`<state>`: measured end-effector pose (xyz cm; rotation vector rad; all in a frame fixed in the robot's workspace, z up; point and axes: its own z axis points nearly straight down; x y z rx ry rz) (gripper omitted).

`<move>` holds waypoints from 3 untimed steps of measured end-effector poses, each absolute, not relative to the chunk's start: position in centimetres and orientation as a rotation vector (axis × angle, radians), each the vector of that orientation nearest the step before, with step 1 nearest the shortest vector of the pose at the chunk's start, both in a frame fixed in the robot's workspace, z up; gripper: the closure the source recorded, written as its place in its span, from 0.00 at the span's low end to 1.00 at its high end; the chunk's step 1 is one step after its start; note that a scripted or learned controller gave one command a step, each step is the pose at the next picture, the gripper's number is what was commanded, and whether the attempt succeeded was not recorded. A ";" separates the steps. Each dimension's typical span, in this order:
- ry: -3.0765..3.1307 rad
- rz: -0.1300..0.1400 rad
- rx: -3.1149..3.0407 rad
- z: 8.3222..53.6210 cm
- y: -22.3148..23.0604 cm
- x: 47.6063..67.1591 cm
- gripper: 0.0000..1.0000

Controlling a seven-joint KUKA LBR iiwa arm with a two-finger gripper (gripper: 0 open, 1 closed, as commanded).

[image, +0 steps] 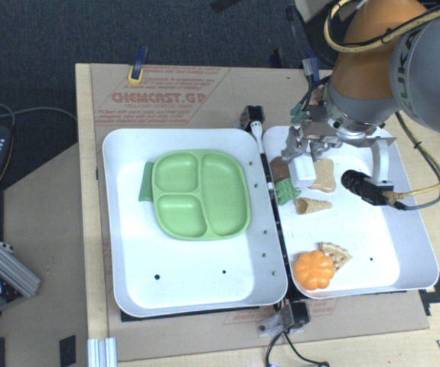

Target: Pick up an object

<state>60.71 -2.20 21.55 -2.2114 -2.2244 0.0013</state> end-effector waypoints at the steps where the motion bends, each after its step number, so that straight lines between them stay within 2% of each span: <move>1: -2.223 0.002 -2.214 22.6 1.9 58.1 1.00; 2: -2.223 0.002 -2.214 23.0 6.1 56.2 1.00; 3: -2.223 -0.003 -2.221 23.5 6.2 57.1 1.00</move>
